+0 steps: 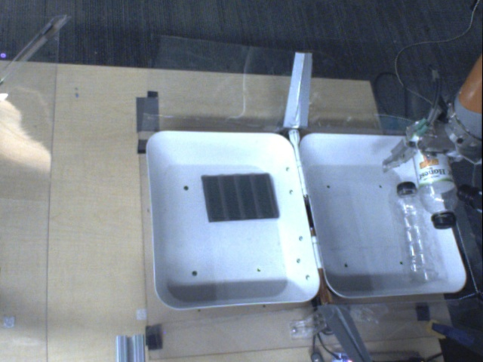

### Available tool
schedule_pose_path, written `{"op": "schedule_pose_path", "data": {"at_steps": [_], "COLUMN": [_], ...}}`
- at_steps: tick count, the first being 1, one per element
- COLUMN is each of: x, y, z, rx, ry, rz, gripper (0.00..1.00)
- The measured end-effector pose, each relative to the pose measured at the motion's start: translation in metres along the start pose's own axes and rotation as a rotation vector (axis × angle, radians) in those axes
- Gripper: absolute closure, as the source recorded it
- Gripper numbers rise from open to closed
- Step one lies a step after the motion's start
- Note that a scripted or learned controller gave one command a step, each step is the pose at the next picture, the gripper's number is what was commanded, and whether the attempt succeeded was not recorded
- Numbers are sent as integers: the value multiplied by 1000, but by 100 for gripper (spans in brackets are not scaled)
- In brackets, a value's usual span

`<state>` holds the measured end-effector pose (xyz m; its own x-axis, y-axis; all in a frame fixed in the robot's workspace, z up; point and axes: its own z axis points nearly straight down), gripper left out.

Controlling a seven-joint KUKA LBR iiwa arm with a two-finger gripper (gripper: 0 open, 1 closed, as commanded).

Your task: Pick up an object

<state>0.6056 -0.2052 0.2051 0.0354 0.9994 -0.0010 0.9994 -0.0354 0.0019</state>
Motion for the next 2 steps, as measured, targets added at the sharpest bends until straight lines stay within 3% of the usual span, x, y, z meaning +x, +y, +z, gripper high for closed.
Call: {"op": "schedule_pose_path", "data": {"at_steps": [1, 2], "x": [5, 2], "y": [17, 10], "z": [118, 119], "rx": [-7, -7], "ry": [1, 1], "rz": [-111, 136], "gripper": [0, 0]}}
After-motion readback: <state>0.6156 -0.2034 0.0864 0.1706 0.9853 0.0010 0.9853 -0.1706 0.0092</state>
